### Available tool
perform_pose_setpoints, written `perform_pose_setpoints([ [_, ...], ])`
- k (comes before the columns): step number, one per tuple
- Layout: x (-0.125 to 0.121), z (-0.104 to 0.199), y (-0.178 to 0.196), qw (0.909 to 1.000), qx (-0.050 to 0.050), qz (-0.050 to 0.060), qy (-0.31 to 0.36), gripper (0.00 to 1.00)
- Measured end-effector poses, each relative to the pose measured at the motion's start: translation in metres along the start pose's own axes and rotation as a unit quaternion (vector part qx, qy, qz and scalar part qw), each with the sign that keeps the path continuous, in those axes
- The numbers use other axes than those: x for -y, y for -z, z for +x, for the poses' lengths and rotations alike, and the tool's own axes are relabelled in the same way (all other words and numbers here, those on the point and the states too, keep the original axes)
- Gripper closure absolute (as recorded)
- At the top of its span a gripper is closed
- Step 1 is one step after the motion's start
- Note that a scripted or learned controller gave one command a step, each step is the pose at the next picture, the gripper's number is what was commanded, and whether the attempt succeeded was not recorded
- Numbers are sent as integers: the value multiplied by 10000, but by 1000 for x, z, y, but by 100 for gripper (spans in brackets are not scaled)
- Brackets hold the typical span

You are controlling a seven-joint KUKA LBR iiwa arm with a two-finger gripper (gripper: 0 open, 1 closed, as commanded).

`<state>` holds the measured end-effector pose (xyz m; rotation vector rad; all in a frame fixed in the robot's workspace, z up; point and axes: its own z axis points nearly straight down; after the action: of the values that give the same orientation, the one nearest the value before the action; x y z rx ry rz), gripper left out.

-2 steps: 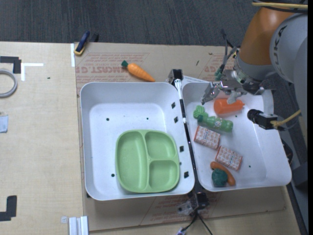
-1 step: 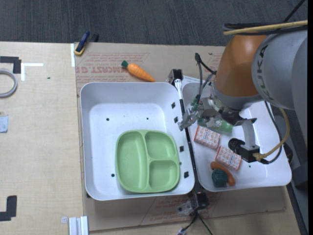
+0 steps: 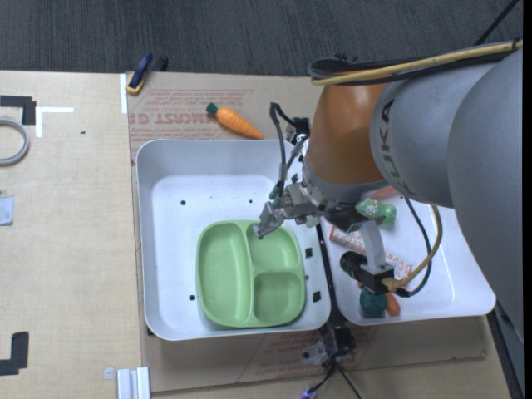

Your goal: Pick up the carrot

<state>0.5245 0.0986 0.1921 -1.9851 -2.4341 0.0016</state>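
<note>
**Tool over the tray, carrot outside the bins**

Carrot [image 3: 236, 121] lies on the cardboard sheet [image 3: 187, 110] just beyond the far rim of the left bin [image 3: 166, 189], well apart from the tool [image 3: 266, 223]. Tool hangs over the green divided tray's [image 3: 224, 273] far-right corner; tips look near-closed w/ nothing between them, tho small & hard to read.

To do the step well, I'd judge: lift clear of the bin rim, travel out to the carrot, open wide, line fingers across its narrow width, descend mid-body, not at the green top.

Left bin holds the tray, compartments bare. Right bin [image 3: 465, 293]: a red-white packet [image 3: 366, 243] & other small items, partly hidden by the arm.
</note>
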Motion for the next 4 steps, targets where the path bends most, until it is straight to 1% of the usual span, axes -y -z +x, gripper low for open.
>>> perform_pose_setpoints([
  [1, -12, 95, 8, 9996, 3, -3, -298, 0],
  [2, -134, 71, 29, 9892, 9, -1, -1466, 0],
  [3, -142, 23, 206, 9744, 7, -3, -2249, 0],
  [4, -138, 66, 83, 9514, 8, 6, -3079, 0],
])
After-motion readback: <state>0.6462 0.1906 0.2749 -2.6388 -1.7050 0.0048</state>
